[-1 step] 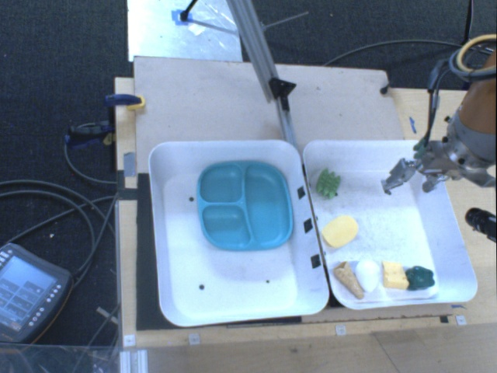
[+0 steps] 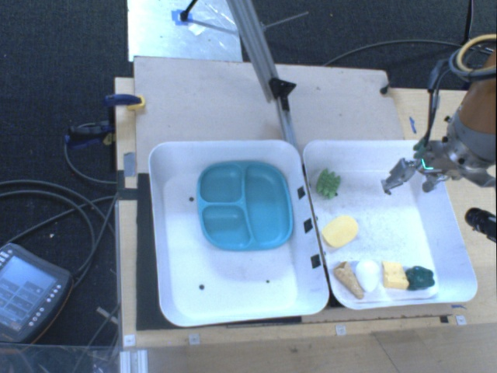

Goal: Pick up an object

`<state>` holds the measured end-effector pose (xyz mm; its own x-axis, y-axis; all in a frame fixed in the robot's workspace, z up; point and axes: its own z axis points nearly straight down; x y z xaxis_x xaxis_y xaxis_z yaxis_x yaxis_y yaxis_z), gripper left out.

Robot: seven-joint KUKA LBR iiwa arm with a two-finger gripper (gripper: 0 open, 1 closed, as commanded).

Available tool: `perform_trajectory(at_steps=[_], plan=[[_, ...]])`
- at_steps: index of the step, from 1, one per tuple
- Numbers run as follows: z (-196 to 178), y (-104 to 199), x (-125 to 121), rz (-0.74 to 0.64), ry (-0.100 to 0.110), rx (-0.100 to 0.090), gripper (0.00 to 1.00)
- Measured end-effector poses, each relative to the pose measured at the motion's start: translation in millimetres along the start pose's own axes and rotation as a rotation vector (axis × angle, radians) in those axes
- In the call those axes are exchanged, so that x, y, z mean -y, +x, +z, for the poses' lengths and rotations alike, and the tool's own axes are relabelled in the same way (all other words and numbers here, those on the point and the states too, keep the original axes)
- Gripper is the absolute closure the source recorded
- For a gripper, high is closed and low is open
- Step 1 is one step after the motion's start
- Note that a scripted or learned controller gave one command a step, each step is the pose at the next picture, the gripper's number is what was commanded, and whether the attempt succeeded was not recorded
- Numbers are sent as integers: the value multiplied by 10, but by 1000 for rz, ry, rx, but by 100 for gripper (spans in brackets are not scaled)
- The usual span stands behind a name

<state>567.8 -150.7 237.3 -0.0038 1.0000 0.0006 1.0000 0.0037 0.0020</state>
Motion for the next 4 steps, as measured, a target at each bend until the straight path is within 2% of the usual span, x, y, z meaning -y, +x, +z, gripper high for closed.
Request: perform_trajectory(at_steps=[1,2,3,4], plan=[[570,-67,71,4,5,0,0],[1164,-36,6,4,6,-1,0],[1483,-34,7,3,4,0,0],[1355,-37,-11,4,-2,1,100]])
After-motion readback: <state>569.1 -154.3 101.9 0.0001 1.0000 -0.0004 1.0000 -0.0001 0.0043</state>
